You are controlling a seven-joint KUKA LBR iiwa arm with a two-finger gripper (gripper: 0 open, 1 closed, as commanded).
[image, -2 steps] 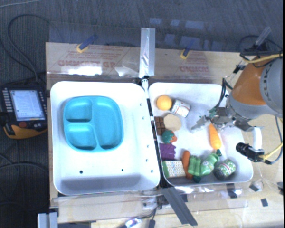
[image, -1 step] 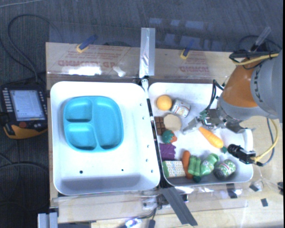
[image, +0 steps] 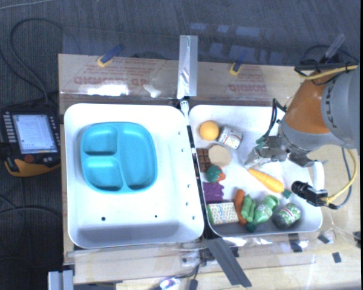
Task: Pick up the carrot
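Observation:
The carrot (image: pixel 267 180) is a tapered orange-yellow piece lying at a slant in the right half of the right bin (image: pixel 254 111), its thin end toward the upper left. My gripper (image: pixel 259 154) hangs just above that thin end, a little to the back of it. It comes down from the grey arm with the orange band (image: pixel 305 115). Nothing shows in its grasp. The carrot lies free on the bin floor.
Around the carrot lie an orange ball (image: pixel 209 130), a small jar (image: pixel 229 138), a tan disc (image: pixel 219 156), a purple piece (image: pixel 213 191), a short orange piece (image: pixel 239 198), green vegetables (image: pixel 258 209) and a dark leafy item (image: pixel 287 215). The left bin (image: pixel 75 222) holds a blue divided plate (image: pixel 117 156).

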